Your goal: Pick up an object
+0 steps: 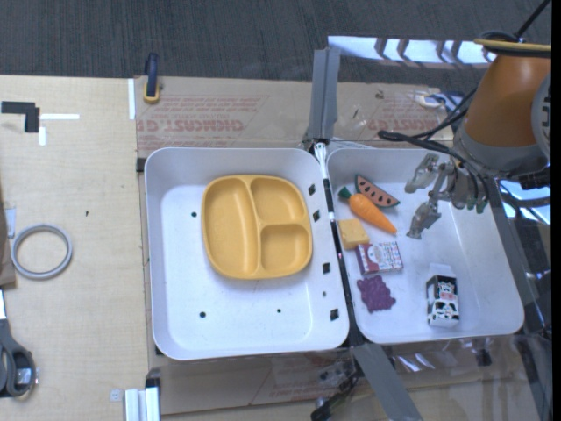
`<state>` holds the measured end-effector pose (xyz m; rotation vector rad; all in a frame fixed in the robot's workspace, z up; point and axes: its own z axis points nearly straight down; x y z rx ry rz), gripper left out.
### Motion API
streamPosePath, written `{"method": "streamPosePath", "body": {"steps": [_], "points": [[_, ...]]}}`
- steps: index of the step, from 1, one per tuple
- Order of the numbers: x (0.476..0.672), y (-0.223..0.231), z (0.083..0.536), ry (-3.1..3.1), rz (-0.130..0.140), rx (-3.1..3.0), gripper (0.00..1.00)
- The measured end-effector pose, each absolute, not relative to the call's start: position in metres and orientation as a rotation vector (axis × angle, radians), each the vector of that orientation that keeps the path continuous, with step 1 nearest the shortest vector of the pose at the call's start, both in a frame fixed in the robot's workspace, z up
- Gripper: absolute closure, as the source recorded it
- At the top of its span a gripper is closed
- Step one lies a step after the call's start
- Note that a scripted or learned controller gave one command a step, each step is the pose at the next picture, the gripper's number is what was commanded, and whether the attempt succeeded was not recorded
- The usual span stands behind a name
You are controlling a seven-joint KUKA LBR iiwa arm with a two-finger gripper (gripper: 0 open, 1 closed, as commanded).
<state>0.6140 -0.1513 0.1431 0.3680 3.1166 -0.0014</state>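
Note:
The right bin (pixel 491 270) holds several toy foods. An orange carrot (pixel 373 214) lies beside a watermelon slice (pixel 378 191) near the bin's back left. Below them sit a yellow cheese block (pixel 353 233), a small red and white box (pixel 381 258) and a purple grape bunch (pixel 377 295). A black and white milk carton (pixel 443 301) stands toward the front right. My gripper (pixel 421 203) hangs over the bin's middle, right of the carrot, open with nothing between its fingers.
The left bin (pixel 175 305) bears a yellow divided plate (pixel 257 226). A grey ring (pixel 39 251) and scissors (pixel 13 368) lie on the wooden bench at the left. A metal divider (pixel 323 103) rises between the bins at the back.

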Motion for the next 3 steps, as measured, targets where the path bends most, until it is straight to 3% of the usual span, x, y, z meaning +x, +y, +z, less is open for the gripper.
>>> {"method": "streamPosePath", "body": {"steps": [1,2,3], "points": [[0.653,-0.095,0.093,3.054,-0.001,0.714,0.0],[0.658,-0.094,0.11,3.04,0.002,0.705,1.0],[0.64,-0.056,0.218,3.022,-0.001,0.846,1.0]]}}
